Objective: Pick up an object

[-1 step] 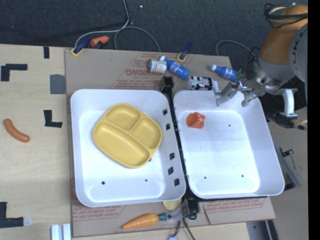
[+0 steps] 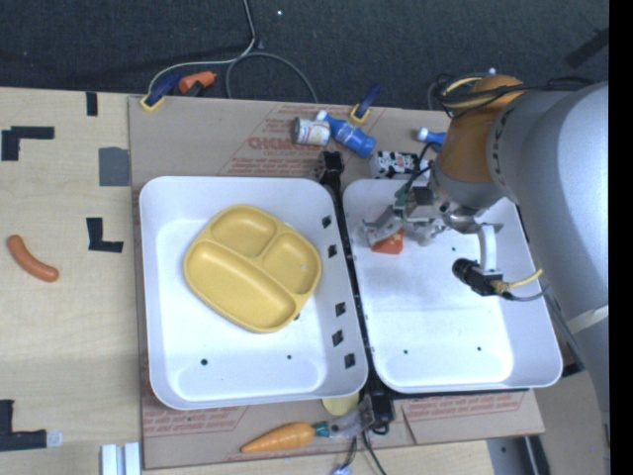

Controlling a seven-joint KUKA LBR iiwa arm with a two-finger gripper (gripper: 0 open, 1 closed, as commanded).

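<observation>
Orange-red object [image 2: 388, 244], small and blocky, lies on the floor of the right white bin [image 2: 445, 364], near its upper left corner, and the end effector [image 2: 391, 228] sits right over it with its grey fingers reaching down on either side; whether they are apart or pressed against the piece cannot be told from this angle. The grey arm [image 2: 554, 166] with its orange band [image 2: 473, 146] comes in from the right and covers that bin's upper right part. The left white bin [image 2: 168, 364] holds a yellow divided tray [image 2: 252, 265], lying flat and turned at an angle. Both bins rest side by side on a brown cardboard sheet [image 2: 198, 146] over a pale wooden surface [image 2: 59, 344] marked with black tape shapes. A sausage-like toy [image 2: 32, 258] lies on the wood at far left, a toy carrot [image 2: 279, 437] on the cardboard below the bins, and a blue and white bottle [image 2: 336, 132] above them. Dark carpet [image 2: 148, 18] with a thin cable [image 2: 259, 52] runs across the top
</observation>
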